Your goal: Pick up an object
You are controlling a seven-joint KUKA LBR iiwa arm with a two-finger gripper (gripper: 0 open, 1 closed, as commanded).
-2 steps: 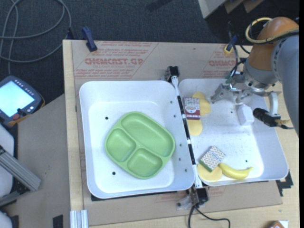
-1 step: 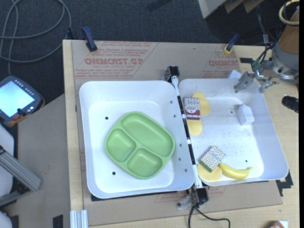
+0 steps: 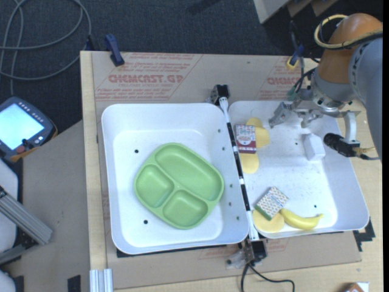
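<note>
Two bins (image 3: 121,163), one plate (image 3: 178,185), one banana (image 3: 301,219)

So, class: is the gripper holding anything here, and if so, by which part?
Nothing is held. The gripper hangs over a bare part of the right bin, apart from the banana and the small boxes.

bins: left bin (image 3: 121,123) & right bin (image 3: 340,193), white plastic, smooth, slight sheen
plate: green divided plate (image 3: 178,185), plastic, matt-ish
banana (image 3: 301,219): looks like glossy plastic, toy prob
boxes: red carton (image 3: 245,139) + patterned box (image 3: 271,202), printed card
bench (image 3: 152,75): brown board w/ red print, matt
arm (image 3: 355,53): grey metal, orange band glossy
clamp (image 3: 113,48): blue plastic, bench's far left corner
</note>
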